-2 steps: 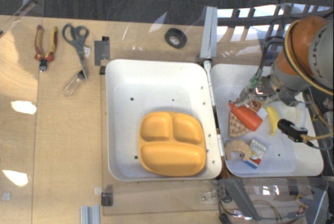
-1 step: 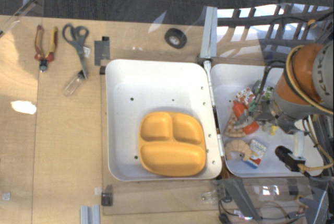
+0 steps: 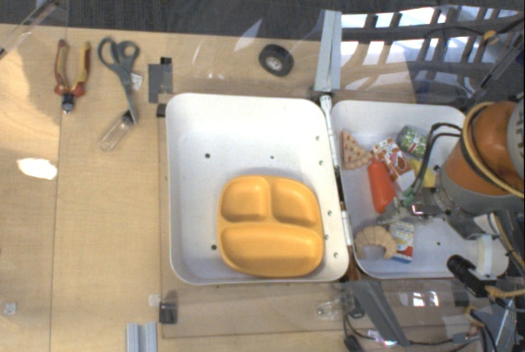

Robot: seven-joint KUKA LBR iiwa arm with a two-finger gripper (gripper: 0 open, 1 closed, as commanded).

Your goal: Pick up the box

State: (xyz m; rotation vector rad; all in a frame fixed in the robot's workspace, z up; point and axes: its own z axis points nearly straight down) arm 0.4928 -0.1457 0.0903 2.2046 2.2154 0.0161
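Near edge of right bin [image 3: 459, 268]: small box [image 3: 401, 241] with white and blue faces lies low in the clutter, touching a tan croissant-looking item [image 3: 376, 238]. Gripper [image 3: 413, 204] sits just above it, at the arm's dark wrist end; can't tell if it's open or shut, too small and dark. Nothing visibly held.

Further up: orange carrot-like piece [image 3: 381, 185], pizza slice [image 3: 353, 150], green can [image 3: 413, 140]. Left bin [image 3: 197, 137] holds a yellow divided tray [image 3: 271, 225].

For the grasp: come straight down, span the box's narrow sides, keep off the croissant side. Box is probably tilted, so square up first.
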